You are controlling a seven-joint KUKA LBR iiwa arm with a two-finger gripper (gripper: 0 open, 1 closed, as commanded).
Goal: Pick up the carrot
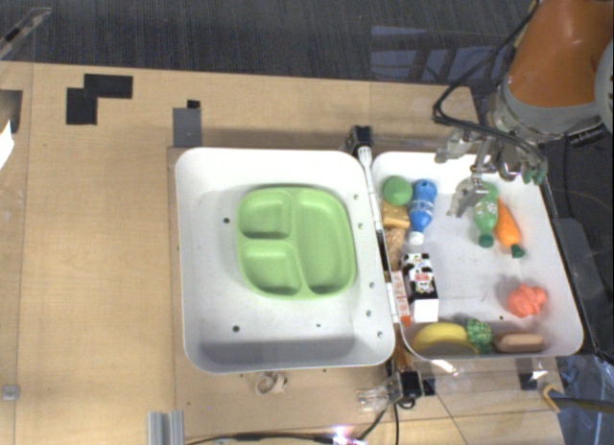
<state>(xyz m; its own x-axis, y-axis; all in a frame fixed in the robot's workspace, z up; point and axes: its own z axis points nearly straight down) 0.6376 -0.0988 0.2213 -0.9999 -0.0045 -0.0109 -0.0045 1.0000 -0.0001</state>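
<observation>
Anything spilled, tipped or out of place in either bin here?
Nothing stands out. The toy foods lie loosely in the right bin, the carrot beside a green bottle under the gripper; the green tray sits flat.

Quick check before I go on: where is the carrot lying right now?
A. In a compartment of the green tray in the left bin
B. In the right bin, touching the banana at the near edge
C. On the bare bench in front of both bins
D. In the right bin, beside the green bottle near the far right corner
D: the carrot lies in the right bin next to the green bottle, far from the banana.
</observation>
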